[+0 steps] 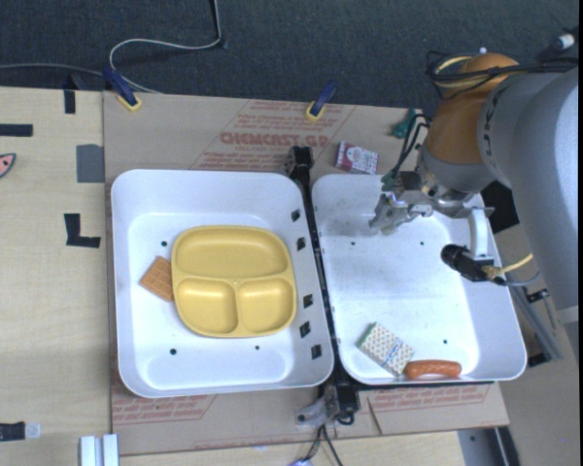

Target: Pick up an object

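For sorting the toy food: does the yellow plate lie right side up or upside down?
Right side up. The plate lies flat in the left bin, its three hollow compartments facing up. A brown piece sticks out from under its left edge.

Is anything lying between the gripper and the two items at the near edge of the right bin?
Nothing visible: bare white bin floor separates the gripper from the patterned white packet and the orange sausage-shaped toy.

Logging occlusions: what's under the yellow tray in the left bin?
A tan cracker-like piece pokes out from under the yellow tray's left edge. How far it extends beneath is hidden; anything else under there is covered.
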### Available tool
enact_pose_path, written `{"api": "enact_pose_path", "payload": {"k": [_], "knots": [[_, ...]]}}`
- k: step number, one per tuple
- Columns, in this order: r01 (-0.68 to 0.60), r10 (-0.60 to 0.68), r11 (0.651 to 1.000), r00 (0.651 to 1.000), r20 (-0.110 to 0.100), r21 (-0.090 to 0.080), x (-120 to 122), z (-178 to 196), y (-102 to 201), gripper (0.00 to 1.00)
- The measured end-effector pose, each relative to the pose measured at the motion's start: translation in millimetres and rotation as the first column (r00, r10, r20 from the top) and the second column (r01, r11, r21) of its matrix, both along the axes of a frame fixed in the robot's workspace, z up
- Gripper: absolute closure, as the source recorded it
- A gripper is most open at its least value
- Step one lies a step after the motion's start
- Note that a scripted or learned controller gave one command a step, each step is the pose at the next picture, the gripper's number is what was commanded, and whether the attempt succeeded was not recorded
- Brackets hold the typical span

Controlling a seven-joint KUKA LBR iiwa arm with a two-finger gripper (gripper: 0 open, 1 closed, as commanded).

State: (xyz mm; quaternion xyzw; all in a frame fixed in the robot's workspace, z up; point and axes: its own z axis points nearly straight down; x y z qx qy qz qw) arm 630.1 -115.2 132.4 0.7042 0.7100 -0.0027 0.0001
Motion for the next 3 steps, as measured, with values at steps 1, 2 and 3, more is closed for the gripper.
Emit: {"api": "enact_pose_path", "payload": {"k": [1, 2, 3], "knots": [[-0.001, 0.001, 1.0, 1.0, -0.001, 0.0, 0.0, 9.2, 0.5, 1.0], [-0.001, 0.001, 1.0, 1.0, -0.001, 0.0, 0.0, 18.5, 1.1, 1.0], [-0.001, 0.001, 1.0, 1.0, -0.002, 0.0, -0.1, 18.4, 1.0, 0.0]]}}
